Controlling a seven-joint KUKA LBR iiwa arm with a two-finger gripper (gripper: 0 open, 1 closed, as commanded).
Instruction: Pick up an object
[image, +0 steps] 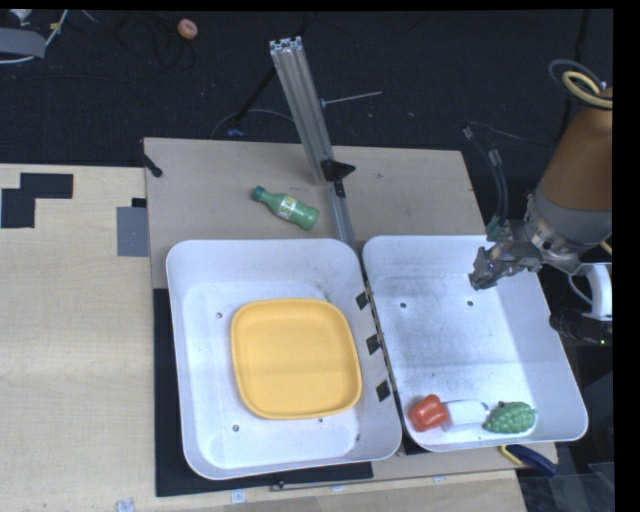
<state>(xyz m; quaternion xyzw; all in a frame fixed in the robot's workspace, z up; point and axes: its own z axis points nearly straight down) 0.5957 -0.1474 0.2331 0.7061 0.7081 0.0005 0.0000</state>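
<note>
Two white bins side by side on the desk (420, 180). Landmark: right bin (520, 330).

Pincer (487, 270) hanging over the right bin's far edge, near its far-right corner, on the grey arm (580, 170) with orange band coming in from the right. Finger spread too dark and small to read; cannot tell how far open. Nothing seen held between the fingers.

Objects inside the right bin, all along its near wall: red pepper-like piece (428, 411) toward the near-left corner, small white object (466, 412) just beside it on the right, green bumpy grape-like cluster (509, 417) next to that toward the near-right corner. All well apart from the pincer.

Left of the right bin: left bin (190, 330) carrying a yellow square plate (295, 357), lying flat.

Beyond the right bin's far-left corner: green bottle (286, 207) lying on its side on the desk, outside both bins, beside a slanted aluminium rail (305, 100).
</note>
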